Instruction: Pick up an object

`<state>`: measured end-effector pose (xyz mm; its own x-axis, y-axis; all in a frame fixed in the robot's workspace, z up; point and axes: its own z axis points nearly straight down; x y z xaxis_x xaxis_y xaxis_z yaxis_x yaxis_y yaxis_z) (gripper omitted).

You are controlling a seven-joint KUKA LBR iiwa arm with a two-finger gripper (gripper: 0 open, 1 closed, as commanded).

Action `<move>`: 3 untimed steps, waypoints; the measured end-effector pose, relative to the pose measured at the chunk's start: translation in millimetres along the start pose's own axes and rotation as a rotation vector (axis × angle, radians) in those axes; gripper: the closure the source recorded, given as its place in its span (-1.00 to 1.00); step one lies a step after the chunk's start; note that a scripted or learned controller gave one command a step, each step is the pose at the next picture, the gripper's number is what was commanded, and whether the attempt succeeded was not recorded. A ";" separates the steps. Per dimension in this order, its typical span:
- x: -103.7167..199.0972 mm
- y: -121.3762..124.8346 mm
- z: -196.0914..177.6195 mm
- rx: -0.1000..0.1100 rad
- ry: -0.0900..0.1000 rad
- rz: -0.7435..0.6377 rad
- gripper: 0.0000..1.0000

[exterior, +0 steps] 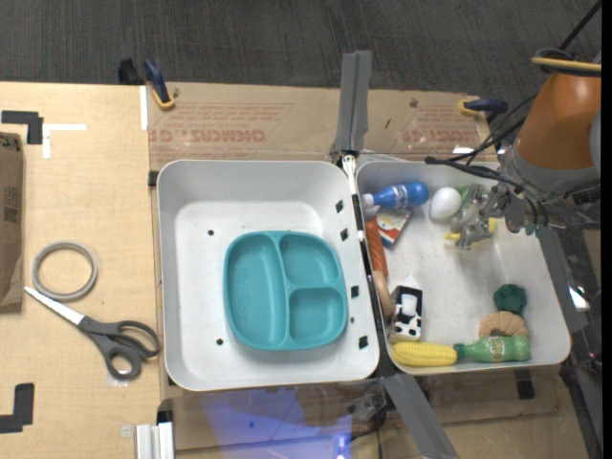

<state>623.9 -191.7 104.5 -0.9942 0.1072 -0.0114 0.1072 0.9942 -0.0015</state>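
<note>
Hovering over the right bin [550, 285], end effector [470, 229] sits near the white egg [445, 204]; can't tell its state. Egg may roll away if nudged.

Dark grey floor [287, 27]; wooden bench [86, 161]

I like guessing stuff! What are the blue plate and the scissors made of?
The divided teal plate looks like smooth moulded plastic: even colour, soft shine, rounded edges. The scissors seem to have pale metal blades and grey handles, probably plastic.
</note>
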 end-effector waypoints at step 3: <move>-25.3 53.2 -106.7 -0.002 0.003 -0.074 1.00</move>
<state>653.6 -141.3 211.4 -0.9994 0.0332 -0.0082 0.0333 0.9994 -0.0005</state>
